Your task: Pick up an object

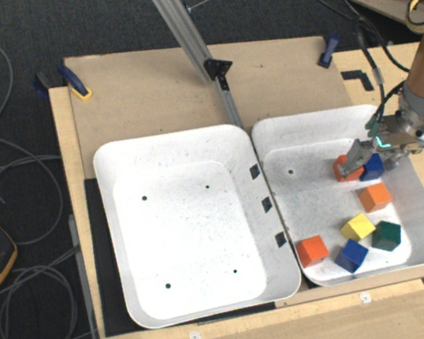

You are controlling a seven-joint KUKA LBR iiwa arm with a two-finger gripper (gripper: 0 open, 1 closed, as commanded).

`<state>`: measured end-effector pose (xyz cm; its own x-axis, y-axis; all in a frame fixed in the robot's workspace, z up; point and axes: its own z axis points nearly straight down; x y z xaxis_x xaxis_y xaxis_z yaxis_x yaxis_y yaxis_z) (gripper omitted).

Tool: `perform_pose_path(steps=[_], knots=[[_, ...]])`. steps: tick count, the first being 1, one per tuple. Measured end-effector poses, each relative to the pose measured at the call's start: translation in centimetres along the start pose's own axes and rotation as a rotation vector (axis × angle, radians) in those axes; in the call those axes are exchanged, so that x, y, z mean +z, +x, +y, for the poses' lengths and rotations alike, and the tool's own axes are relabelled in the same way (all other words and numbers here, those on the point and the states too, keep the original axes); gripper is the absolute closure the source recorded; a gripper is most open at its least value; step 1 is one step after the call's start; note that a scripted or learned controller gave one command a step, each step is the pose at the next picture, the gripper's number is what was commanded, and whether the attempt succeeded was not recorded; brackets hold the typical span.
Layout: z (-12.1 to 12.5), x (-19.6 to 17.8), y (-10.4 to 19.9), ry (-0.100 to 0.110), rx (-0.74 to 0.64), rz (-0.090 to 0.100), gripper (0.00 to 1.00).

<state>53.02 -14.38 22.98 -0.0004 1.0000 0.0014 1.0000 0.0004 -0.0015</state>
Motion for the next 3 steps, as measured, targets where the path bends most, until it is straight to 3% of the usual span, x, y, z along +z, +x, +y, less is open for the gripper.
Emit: perform_pose_path(steps=[3], knots=[[-0.3,13.3,0.3,0.005,0.000,0.002,0.00]])
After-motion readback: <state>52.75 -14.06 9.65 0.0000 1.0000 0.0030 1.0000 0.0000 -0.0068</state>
